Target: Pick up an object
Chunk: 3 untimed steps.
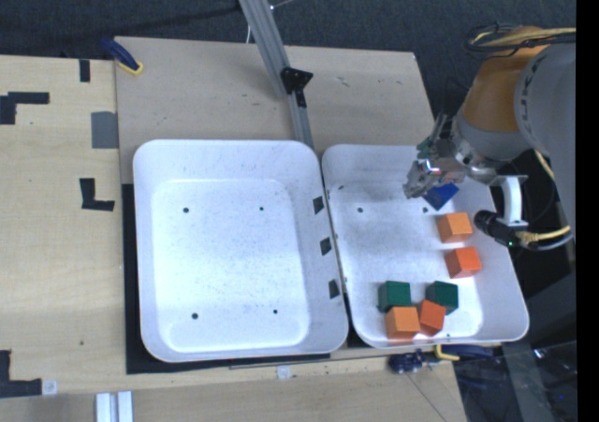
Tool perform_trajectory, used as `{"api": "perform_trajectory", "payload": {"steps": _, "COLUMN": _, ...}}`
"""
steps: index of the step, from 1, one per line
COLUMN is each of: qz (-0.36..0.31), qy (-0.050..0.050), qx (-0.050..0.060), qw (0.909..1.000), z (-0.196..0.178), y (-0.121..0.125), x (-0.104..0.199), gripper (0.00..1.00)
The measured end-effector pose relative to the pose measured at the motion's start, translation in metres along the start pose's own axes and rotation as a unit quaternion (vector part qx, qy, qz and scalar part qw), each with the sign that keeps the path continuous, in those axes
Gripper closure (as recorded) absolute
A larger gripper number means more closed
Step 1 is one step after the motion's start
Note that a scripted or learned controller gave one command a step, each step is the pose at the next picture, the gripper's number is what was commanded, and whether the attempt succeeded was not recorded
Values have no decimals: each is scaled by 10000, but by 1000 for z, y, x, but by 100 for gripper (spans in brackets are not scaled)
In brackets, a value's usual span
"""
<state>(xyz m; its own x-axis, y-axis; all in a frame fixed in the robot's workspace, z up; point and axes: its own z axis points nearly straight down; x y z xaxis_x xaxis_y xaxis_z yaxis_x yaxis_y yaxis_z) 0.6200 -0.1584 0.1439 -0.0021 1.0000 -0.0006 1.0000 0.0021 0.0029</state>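
Observation:
My gripper [426, 177] hangs over the far right part of the right bin [374, 224], reaching in from the right. A blue block [440, 195] lies directly under and just in front of its tip, partly covered by it. Whether the block sits between the fingers is hidden. Nearer the front lie two orange blocks [455, 227] [463, 262] along the right side. At the bin's front sit two dark green blocks [395, 295] [442, 295] and two more orange blocks [403, 321] [431, 315], packed close together.
The left bin [225, 242] stands beside the right one. A slanted metal post [267, 27] runs from the top down to the gap between the bins. Black cables [510, 224] hang at the right bin's right edge.

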Motion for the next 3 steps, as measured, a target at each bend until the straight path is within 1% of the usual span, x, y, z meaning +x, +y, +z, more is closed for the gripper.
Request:
{"api": "perform_trajectory", "payload": {"steps": 2, "qz": 0, "qy": -3, "qx": -6, "qw": 10000, "z": -88, "y": 4, "x": -3, "gripper": 100}}
{"api": "perform_trajectory", "payload": {"steps": 3, "qz": -13, "qy": 7, "qx": 16, "qw": 10000, "z": -95, "y": -11, "x": 40, "gripper": 100}}
